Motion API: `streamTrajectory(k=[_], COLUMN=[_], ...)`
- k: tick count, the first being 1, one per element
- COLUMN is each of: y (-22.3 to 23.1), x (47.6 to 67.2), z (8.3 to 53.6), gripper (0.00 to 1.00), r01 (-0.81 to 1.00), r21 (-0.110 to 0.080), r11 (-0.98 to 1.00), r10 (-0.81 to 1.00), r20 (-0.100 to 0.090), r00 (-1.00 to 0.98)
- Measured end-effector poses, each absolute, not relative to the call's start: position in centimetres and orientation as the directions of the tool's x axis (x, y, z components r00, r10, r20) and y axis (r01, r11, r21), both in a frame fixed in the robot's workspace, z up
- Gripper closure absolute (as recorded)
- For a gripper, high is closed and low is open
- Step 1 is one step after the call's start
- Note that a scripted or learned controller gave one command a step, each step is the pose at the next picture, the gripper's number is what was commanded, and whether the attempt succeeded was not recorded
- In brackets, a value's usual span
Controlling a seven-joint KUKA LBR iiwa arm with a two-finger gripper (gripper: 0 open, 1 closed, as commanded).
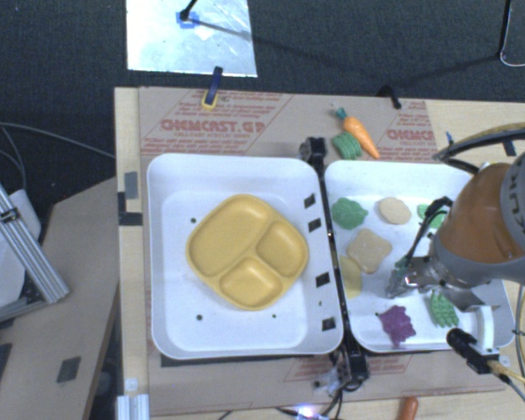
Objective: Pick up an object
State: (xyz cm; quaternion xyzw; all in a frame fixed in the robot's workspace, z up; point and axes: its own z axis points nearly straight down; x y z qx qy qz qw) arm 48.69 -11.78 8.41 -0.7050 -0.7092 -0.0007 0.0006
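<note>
Arm over the right bin (472, 171), gripper (401, 283) low among toys.
Purple grapes (395, 322) just below the fingers, tan slice (368, 249) above-left; grip unclear; cardboard (212, 126) reads "CHEMCAST".

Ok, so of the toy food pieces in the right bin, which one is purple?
The purple grape bunch, near the front edge of the right bin. The other pieces there are green, tan or pale yellow, like the green leafy piece and the tan bread slice.
</note>
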Motion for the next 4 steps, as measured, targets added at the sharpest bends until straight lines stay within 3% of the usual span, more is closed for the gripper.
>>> streamTrajectory(k=[1, 2, 3, 4], y=[-4.1, 6.0, 8.5, 11.8], x=[48.9, 48.7, 48.9, 53.1], z=[19.0, 18.4, 34.3, 33.1], gripper=[1.0, 1.0, 1.0, 1.0], r01=[1.0, 1.0, 1.0, 1.0], r21=[0.01, 0.002, 0.019, 0.004], r11=[0.012, 0.012, 0.01, 0.007], r10=[1.0, 1.0, 1.0, 1.0], r20=[0.002, 0.002, 0.006, 0.001], r00=[-0.012, -0.013, -0.01, -0.007])
